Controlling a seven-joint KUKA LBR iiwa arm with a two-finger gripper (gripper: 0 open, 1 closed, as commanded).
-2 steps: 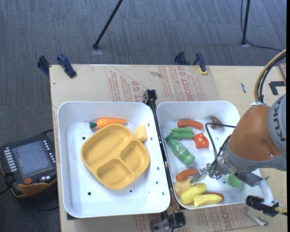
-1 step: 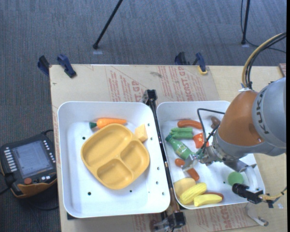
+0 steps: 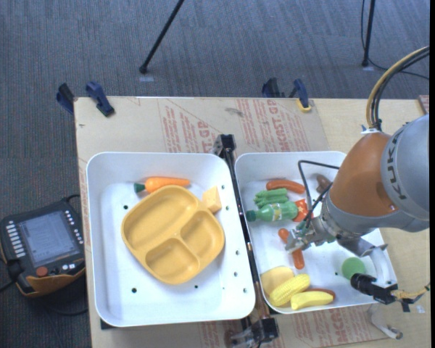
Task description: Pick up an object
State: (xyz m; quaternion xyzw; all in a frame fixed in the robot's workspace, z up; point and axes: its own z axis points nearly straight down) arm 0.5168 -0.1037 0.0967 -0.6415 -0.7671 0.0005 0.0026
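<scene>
Items in right bin [image 3: 333, 158], beneath my reach: small orange piece [image 3: 298, 258], lying just below my jaws [image 3: 302, 238]; whether it is touched, I cannot tell. Jaw state: cannot tell, too small and cluttered. Green bottle [image 3: 272, 212] and green bean pods [image 3: 272, 196], just left of my jaws. Orange sausage [image 3: 286, 185] near the far wall. Corn cob [image 3: 290, 288], banana [image 3: 312, 299] and pale yellow round [image 3: 276, 276] in the near corner. Green ball [image 3: 353, 267] at my right.

Left bin [image 3: 101, 267]: yellow divided plate [image 3: 172, 234], carrot [image 3: 163, 183], cheese wedge [image 3: 212, 200].

Both bins on cardboard-topped worktop [image 3: 152, 125].
</scene>
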